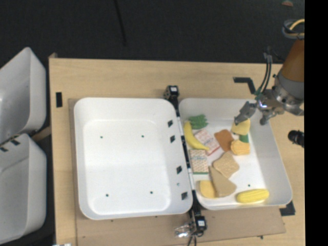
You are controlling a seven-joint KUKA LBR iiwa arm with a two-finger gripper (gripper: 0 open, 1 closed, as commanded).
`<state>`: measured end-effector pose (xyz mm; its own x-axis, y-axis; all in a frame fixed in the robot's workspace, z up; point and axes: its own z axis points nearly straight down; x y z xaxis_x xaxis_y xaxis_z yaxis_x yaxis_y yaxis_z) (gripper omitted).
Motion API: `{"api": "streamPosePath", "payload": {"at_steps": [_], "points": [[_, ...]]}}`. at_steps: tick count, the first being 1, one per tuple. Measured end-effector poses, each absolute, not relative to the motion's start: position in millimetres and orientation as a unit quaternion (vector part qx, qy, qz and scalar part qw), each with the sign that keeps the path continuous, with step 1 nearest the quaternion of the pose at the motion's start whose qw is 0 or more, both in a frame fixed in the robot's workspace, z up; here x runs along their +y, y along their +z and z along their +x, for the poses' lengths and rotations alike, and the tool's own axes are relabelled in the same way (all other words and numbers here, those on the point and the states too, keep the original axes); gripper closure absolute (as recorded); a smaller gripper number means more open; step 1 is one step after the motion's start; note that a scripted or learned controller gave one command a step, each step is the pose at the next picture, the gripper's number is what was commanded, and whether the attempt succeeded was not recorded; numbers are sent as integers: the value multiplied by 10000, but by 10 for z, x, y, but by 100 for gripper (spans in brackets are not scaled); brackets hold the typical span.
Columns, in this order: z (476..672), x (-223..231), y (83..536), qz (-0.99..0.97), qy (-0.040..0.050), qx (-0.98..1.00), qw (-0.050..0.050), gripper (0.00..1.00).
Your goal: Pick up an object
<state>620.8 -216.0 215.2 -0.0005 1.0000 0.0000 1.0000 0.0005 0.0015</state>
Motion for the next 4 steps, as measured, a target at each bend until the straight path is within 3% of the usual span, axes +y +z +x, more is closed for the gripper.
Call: {"api": "streamPosePath", "payload": {"at_steps": [1,2,3,4], "points": [[5964,-1832,1402,7059,-21,7083,-32,0],[6383,-1349,1178,7074,63,7068,87,0],[6818,-989,1109,7056,26,7086,83,0],[6835,-1000,1248,7053,66,7087,122,100]]}}
